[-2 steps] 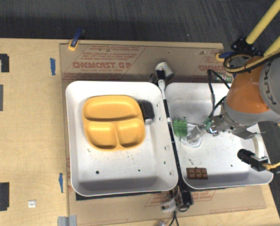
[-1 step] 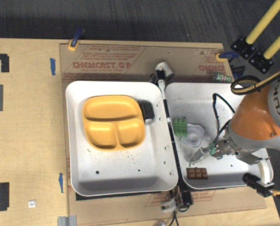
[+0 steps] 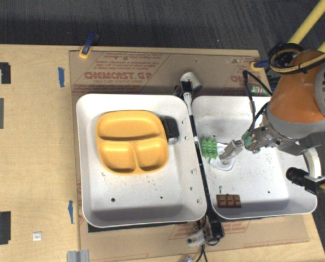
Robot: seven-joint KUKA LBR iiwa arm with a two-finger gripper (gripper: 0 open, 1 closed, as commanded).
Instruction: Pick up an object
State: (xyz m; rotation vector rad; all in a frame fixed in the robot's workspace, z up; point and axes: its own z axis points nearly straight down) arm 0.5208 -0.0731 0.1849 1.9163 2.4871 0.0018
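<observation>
Green toy brush lies in the right bin, close to its left wall. The gripper is down right next to it, over something clear and see-through. I cannot tell if its fingers are apart or together. A small brown block sits near the front. A yellow divided tray lies in the left bin.

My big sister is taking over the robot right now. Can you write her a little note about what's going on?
Gripper: low in the right bin, beside the green toy, over a clear object; grasp can't be judged.
Things: brown block near the right bin's front; yellow divided tray and a dark object in the left bin.
Done: arm is down among the objects.
Left: grasp one and lift.
</observation>
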